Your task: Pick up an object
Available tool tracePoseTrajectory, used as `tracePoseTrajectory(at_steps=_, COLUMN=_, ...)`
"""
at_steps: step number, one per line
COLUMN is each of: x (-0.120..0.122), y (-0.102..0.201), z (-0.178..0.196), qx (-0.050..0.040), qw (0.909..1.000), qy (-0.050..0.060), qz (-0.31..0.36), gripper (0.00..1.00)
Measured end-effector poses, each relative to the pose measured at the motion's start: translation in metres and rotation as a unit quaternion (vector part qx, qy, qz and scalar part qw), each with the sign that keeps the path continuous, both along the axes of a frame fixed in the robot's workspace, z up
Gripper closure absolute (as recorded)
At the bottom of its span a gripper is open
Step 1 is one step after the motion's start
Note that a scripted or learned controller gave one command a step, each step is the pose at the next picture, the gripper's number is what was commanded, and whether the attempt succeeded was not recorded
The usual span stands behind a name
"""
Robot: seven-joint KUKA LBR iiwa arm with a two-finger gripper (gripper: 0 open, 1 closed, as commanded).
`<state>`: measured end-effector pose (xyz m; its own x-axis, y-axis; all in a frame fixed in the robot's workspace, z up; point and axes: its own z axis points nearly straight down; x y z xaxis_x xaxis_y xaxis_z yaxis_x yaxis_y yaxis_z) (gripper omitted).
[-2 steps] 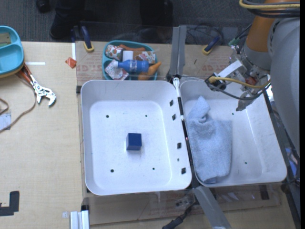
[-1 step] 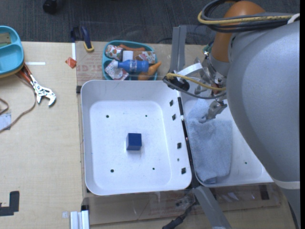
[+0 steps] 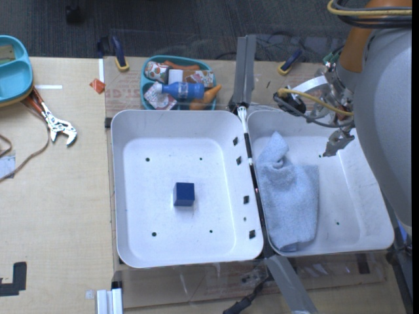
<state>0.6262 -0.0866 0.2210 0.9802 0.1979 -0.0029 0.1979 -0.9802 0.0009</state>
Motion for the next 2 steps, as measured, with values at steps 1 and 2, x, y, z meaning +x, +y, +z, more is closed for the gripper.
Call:
tracePoseTrajectory(at_steps=1, x=-0.008, y=-0.064, z=0.016, qx=0.0002, qw=1.0000, qy=0.001, qz=0.001, gripper=0.00)
tracePoseTrajectory(at_steps=2, x=-0.025, y=0.047, z=-0.030, qx=0.0008, qw=1.0000, qy=0.001, qz=0.009, gripper=0.00)
